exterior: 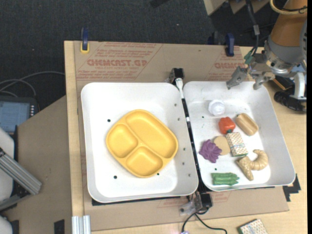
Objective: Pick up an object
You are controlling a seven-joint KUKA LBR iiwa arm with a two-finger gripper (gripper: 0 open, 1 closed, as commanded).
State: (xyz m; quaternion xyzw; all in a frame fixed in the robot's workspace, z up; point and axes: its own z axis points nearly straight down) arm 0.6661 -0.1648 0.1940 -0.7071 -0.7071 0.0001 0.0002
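Dark grey carpet (73, 9) around the bench, a cable looping across it at far left. Bench top is a brown board (122, 60) printed with red lettering, held at the far edge by two blue clamps (85, 39). Pale wooden tabletop shows beyond the board at right and lower left. A metal rail (19, 172) slants in at bottom left.

Two white bins sit side by side on the board, touching along a black hinge strip. Left bin (95, 106) holds a yellow tray (141, 143) with three compartments, lying near its middle, turned at an angle.

Right bin (278, 126) holds the small items, clustered in its middle and near half:
- white cap (217, 107), farthest back, apart from the rest
- red pepper (226, 125) just in front of it
- hot dog bun (246, 124) to the pepper's right
- cracker block (237, 143) below, touching a tan disc (222, 143)
- purple grapes (210, 151) at the left of the group
- croissant (254, 163) toward the near right
- green beans (225, 179) nearest the front rim

Arm (288, 28) enters at top right, orange band visible. Gripper (247, 77) hangs over the right bin's far rim, fingers spread apart, nothing between them. It is well apart from every item; the cap is the closest.
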